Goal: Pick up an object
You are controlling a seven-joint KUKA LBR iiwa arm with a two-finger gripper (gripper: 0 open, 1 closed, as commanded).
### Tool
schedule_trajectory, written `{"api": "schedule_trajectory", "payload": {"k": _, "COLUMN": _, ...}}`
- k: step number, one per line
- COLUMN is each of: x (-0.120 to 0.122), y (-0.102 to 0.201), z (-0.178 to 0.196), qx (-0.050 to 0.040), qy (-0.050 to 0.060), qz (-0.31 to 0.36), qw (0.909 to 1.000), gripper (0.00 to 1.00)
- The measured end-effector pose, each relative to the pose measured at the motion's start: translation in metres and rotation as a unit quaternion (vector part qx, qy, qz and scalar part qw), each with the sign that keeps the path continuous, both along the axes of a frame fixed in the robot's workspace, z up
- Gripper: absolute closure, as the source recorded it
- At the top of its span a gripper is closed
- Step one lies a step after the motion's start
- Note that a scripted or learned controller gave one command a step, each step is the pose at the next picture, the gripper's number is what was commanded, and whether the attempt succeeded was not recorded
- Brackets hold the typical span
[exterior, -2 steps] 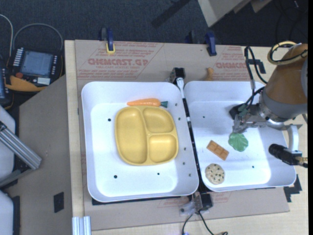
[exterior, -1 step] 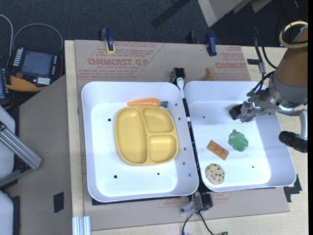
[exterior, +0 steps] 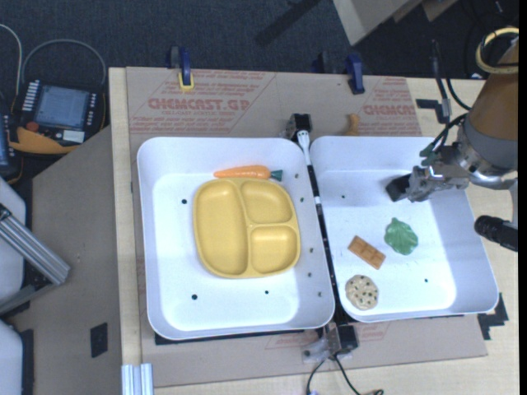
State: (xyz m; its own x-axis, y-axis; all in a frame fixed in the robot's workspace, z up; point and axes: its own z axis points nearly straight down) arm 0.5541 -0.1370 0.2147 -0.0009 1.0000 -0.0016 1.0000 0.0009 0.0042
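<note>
The hand [exterior: 403, 188] hovers over the upper part of the right bin [exterior: 469, 295], and I cannot tell how it is set. Below it lie a green broccoli piece [exterior: 401, 236], a brown cracker [exterior: 366, 251] and a round cookie [exterior: 361, 291]. The left bin [exterior: 165, 245] holds a yellow divided plate [exterior: 245, 225], with a carrot [exterior: 244, 172] just above.

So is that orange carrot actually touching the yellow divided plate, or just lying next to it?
Cannot tell. In the camera view the carrot lies right along the top rim of the yellow plate in the left bin, with no white gap between them, but the contact itself isn't plain.
</note>
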Motion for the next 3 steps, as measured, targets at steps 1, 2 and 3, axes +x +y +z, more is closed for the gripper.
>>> {"api": "schedule_trajectory", "payload": {"k": 1, "x": 0.000, "y": 0.049, "z": -0.008, "qx": 0.0020, "qy": 0.003, "qz": 0.002, "qw": 1.0000, "gripper": 1.00}}
{"api": "schedule_trajectory", "payload": {"k": 2, "x": -0.007, "y": 0.096, "z": -0.009, "qx": 0.0015, "qy": 0.003, "qz": 0.002, "qw": 1.0000, "gripper": 1.00}}
{"api": "schedule_trajectory", "payload": {"k": 3, "x": -0.005, "y": 0.154, "z": 0.006, "qx": 0.0016, "qy": 0.001, "qz": 0.003, "qw": 1.0000, "gripper": 1.00}}
